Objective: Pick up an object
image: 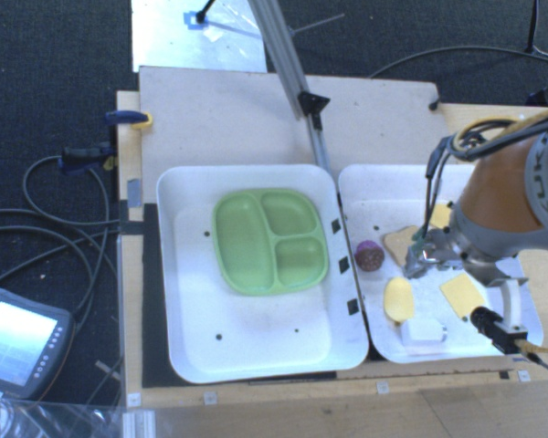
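On the surface, the arm's jaws hang low in the right bin, their spread impossible to tell; a yellow object lies just beside them, toward the bin's front edge.

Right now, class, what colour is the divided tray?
Light green, seen best in the camera view.

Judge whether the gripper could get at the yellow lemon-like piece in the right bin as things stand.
Probably yes. The gripper hangs just above and right of the yellow piece, whose top lies bare; the purple ball and white block sit apart.
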